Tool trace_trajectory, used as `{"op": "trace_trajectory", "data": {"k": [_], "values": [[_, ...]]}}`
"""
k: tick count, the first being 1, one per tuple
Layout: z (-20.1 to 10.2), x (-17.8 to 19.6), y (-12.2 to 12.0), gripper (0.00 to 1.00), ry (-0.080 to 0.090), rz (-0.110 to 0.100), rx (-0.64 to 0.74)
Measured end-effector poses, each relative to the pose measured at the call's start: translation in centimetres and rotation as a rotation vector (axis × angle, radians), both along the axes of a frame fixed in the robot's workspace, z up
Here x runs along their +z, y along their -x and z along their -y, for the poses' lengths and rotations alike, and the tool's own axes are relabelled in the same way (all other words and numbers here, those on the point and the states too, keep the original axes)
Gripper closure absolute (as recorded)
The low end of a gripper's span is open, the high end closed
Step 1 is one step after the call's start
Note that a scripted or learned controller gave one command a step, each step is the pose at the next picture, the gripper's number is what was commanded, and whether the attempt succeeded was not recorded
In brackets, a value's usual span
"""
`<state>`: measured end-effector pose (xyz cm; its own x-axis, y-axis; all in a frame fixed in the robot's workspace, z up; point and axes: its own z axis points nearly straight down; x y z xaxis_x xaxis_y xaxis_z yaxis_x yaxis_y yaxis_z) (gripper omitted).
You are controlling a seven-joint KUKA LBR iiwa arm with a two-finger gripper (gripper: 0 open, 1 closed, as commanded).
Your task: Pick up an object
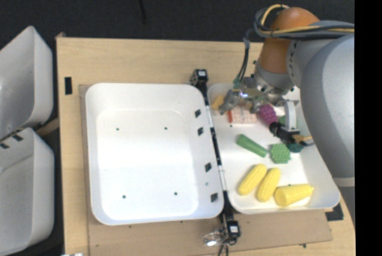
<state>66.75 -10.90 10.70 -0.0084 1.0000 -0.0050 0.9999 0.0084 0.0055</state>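
— Bins first: what is sitting where?

— Two shallow white bins are lying side by side on the wooden bench [143,58]. The left bin [146,150] is taking up the middle of the frame. The right bin [322,189] is sitting in the right half, and the objects are gathering there.

— Which objects?

— Along the lower right, two yellow corn cobs [260,180] are lying side by side, touching, and a yellow cone-like piece [292,194] is resting just beside them near the bin's lower rim. Above them, a green stick [250,145] is lying at a slant, with a green knobbly piece [280,153] just to its right. Higher up, a pale pink object [243,117] is lying near the bin's upper left, and a magenta knobbly piece [266,111] is sitting beside it.

— And the arm?

— The grey arm [328,93] is reaching in from the right of the frame, its orange band [280,46] showing above the wrist. The gripper [236,101] is hanging low over the upper left part of the right bin, right above the pink object and beside the magenta one.

— Are its tips apart or together?

— I cannot tell; the metal parts are blurring together there, and whether anything is sitting between them is not clear either.
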Motion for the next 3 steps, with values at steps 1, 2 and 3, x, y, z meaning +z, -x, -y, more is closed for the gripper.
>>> {"op": "trace_trajectory", "data": {"k": [1,2,3], "values": [[-1.0,-0.1,-2.3,0.0,0.002,-0.012,-0.004],[-1.2,1.1,-2.2,1.0,-0.002,-0.018,0.001],[-1.4,1.0,-1.9,1.0,-0.002,-0.014,-0.001]]}}
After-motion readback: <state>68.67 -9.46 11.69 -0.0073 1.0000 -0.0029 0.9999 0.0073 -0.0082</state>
